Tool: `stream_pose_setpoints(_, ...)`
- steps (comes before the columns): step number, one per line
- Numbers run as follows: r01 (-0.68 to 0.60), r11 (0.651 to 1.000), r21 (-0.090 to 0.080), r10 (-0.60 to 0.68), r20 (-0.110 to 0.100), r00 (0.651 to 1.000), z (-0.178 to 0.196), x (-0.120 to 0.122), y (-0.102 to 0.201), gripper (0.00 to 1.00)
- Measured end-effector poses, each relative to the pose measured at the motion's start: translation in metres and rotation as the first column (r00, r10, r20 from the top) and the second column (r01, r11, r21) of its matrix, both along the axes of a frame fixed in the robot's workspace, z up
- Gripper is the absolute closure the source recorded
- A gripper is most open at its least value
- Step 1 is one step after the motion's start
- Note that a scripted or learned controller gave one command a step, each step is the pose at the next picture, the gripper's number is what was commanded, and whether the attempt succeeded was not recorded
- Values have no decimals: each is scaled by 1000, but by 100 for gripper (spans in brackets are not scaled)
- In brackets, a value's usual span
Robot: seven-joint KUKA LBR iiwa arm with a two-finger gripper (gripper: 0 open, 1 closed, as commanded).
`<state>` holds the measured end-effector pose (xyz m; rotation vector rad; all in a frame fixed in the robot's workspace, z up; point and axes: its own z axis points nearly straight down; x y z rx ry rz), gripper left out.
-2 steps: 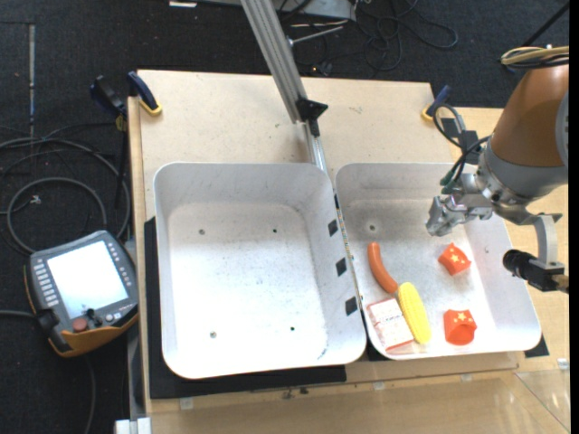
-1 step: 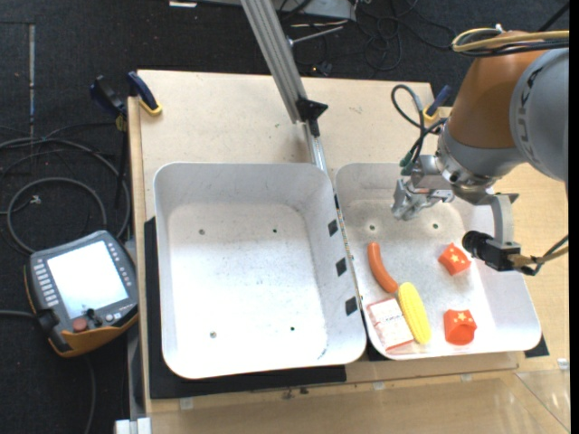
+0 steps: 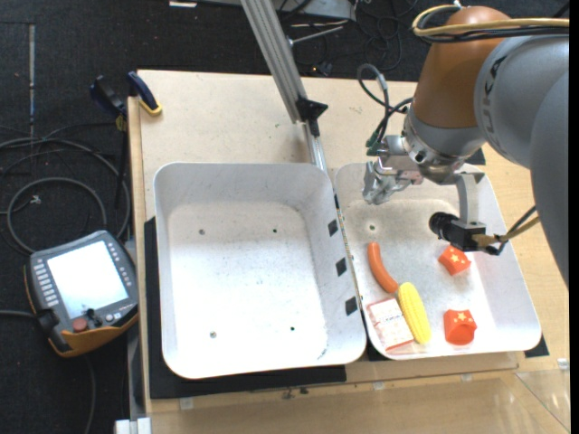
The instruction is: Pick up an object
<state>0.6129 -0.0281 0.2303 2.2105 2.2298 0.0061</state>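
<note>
Dark floor with loose black cables surrounds a pale wooden worktop (image 3: pixel 226 107) that carries two shallow white bins side by side. On the floor at the left lies a grey handheld control pad (image 3: pixel 81 289) with a lit screen and an orange underside. A metal rail (image 3: pixel 276 48) slants down from the top of the view to the seam between the bins. The left bin (image 3: pixel 240 265) shows a bare, speckled white floor.

The right bin (image 3: pixel 434 211) holds the loose things, all toward its near end. An orange sausage-shaped piece (image 3: pixel 381 267) lies near the bin's left wall, and just below it a yellow corn cob (image 3: pixel 413 312) rests partly on a small white card with red print (image 3: pixel 387 324). To their right sit two red-orange pieces, well apart from each other: one (image 3: pixel 454 260) beside a black bracket on the arm, the other (image 3: pixel 460 325) near the bin's front rim.

The grey arm with its orange band (image 3: pixel 457 75) reaches in from the right, and its claw (image 3: pixel 378 191) hangs over the far left part of the right bin, apart from every piece. Whether the claw's fingers are apart or together cannot be told; nothing shows between them.
</note>
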Motion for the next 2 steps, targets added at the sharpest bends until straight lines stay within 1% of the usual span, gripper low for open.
stream_pose_setpoints(1, 1, 1000, 0, -1, -2, 1000, -7, 21, 49, 100)
stream_pose_setpoints(2, 1, 1000, 0, -1, -1, 1000, 2, 42, 94, 100)
